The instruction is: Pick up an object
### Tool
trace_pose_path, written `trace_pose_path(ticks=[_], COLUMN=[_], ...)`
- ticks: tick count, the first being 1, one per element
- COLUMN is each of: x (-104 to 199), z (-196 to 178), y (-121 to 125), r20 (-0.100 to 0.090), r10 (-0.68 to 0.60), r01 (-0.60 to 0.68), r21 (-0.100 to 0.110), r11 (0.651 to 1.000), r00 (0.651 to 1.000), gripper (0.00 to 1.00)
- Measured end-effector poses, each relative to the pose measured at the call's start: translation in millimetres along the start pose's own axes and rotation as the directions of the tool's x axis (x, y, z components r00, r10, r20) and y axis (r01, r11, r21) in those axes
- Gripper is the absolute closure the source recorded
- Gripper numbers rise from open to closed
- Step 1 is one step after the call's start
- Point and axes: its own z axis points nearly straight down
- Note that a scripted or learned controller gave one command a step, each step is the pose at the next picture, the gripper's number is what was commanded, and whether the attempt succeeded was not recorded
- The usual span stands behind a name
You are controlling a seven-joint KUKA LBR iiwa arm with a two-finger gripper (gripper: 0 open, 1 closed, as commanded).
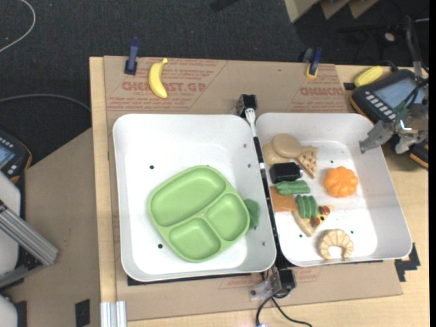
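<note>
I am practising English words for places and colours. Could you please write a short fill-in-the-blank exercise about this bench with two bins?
1. The green divided plate lies in the ____ bin.
2. The pumpkin in the right bin is ____ in colour.
3. The yellow ____ lies on the cardboard, outside both bins.
4. The croissant lies nearest the ____ edge of the right bin.

Missing words: left; orange; banana; front

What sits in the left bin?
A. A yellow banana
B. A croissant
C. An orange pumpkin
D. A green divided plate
D. The green divided plate lies in the left bin; the pumpkin and croissant are in the right bin, and the banana lies on the cardboard outside both bins.
</note>
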Motion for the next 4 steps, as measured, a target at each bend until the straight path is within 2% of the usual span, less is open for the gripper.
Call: trace_pose_path(ticks=[1,2,3,4], x=[-9.9,70.8,135.0,107.5], z=[118.1,166.0,70.8,177.5], y=[-58.6,-51.8,-27.8,-31.4], r20=[-0.006,0.002,0.000,0.000], r10=[0.005,0.001,-0.005,0.002], r01=[-0.004,-0.001,0.005,-0.002], r21=[0.014,-0.008,-0.007,-0.002], r11=[1.000,1.000,1.000,1.000], r00=[1.000,1.000,1.000,1.000], gripper=[0.00,0.00,0.00,0.00])
